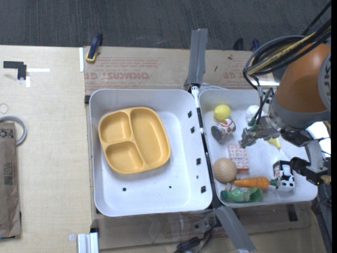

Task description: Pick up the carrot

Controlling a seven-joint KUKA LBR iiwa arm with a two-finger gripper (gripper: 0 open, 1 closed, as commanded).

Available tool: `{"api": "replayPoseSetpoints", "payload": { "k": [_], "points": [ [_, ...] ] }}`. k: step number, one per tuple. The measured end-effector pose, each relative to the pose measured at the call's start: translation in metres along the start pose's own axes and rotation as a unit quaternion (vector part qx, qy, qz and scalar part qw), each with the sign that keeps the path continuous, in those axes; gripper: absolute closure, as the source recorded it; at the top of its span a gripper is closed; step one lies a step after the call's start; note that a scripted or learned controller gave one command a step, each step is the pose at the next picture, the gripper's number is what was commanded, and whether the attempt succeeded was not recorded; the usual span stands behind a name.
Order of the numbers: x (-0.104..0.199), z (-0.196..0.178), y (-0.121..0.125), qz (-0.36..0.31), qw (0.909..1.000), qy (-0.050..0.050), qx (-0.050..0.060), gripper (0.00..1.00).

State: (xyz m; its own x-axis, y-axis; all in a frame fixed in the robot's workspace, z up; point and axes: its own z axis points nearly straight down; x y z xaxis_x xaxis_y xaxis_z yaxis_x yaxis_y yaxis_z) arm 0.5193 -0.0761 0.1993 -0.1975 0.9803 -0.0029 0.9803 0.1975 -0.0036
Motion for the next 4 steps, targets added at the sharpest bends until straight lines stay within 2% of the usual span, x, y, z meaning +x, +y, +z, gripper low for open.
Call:
{"api": "replayPoseSetpoints", "payload": {
  "k": [1,2,3,4],
  "points": [
    [-0.028,-0.013,0.080,-0.020,0.9998,0.000,-0.001,1.00],
    [0.019,-0.037,0.144,-0.093,0.9956,0.000,-0.002,1.00],
    [-0.017,-0.138,0.139,-0.078,0.9969,0.000,-0.002,1.00],
    [0.039,-0.036,0.150,-0.153,0.9882,0.000,-0.002,1.00]
  ]
}}
